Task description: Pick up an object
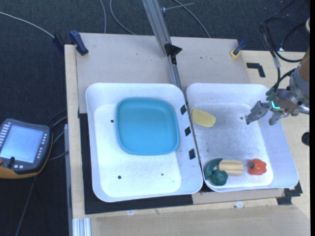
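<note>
The arm is reaching in from the right, its gripper (264,116) hanging over the upper right part of the right bin (285,154). Its fingers (254,114) are standing spread apart, holding nothing. A yellow piece (203,117) is lying at the bin's upper left, and a green piece (215,172), a tan block (231,167) and a red pepper (256,166) are lying along its near edge.

We look down from one fixed camera above the bench (147,58), tilted at a slant; both white bins sit mid-frame, the left bin (98,132) and right bin (280,141) side by side; dark floor (29,73) borders the bench.
</note>
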Robot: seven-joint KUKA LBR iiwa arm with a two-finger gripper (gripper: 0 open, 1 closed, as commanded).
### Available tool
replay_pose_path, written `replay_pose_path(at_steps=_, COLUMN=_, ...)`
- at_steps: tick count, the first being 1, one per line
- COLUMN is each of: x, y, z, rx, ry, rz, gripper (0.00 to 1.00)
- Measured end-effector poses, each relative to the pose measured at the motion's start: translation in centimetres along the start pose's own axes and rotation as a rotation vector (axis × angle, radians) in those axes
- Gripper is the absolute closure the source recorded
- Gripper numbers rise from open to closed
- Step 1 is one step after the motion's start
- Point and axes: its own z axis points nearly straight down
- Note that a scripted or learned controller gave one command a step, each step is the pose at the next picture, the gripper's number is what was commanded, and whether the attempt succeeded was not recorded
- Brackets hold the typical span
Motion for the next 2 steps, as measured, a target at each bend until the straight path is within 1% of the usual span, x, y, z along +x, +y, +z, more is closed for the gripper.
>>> replay_pose_path(at_steps=1, x=0.0, y=0.0, z=0.0, rx=0.000, ry=0.000, rz=0.000, gripper=0.00)
replay_pose_path(at_steps=2, x=-0.9, y=0.3, z=5.1, rx=0.005, ry=0.001, rz=0.001, gripper=0.00)
